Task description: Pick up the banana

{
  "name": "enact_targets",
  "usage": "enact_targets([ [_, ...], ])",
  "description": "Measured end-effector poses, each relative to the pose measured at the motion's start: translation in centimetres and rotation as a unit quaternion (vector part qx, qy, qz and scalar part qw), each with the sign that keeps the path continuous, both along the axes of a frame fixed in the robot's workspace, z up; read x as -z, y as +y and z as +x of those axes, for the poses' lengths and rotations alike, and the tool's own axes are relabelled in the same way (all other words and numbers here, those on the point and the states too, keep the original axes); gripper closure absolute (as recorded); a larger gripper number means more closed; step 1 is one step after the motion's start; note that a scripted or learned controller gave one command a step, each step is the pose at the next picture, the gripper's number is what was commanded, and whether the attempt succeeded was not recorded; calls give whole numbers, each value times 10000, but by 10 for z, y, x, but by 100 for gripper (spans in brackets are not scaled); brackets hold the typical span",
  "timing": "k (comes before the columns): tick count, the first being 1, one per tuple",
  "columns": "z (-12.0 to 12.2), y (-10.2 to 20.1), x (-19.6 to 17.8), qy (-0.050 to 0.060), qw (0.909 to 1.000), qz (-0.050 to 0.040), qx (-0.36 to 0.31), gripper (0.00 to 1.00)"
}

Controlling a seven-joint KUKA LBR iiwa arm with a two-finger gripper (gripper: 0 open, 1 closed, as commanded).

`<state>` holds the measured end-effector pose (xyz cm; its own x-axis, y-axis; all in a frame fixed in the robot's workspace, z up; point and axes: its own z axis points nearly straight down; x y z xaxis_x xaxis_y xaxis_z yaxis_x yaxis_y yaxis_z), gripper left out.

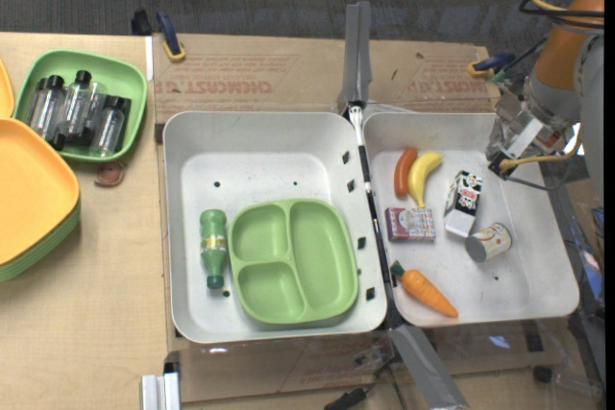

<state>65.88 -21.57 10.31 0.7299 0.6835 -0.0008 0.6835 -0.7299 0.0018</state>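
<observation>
The yellow banana (pixel 423 176) lies in the right bin (pixel 538 302), near its far left, right beside a red-orange sausage-shaped toy (pixel 405 171). My gripper (pixel 514 147) hangs at the bin's far right edge, well to the right of the banana and apart from it. The arm's orange band and grey wrist rise above it at the view's right side. Nothing shows between the fingers, and their state is hidden by the angle.
The right bin also holds a pink carton (pixel 410 224), a black-and-white milk carton (pixel 463 203), a tipped can (pixel 489 242) and a carrot (pixel 427 293). The left bin (pixel 192 158) holds a green divided tray (pixel 290 260) and a green bottle (pixel 213 248).
</observation>
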Motion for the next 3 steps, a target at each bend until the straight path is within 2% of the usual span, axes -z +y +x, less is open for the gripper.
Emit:
enact_targets([
  [1, -19, 1, 13, 26, 9993, 15, 362, 100],
  [2, -20, 0, 4, 33, 9993, 21, 372, 100],
  [3, -13, 10, 4, 13, 9910, 9, 1335, 100],
])
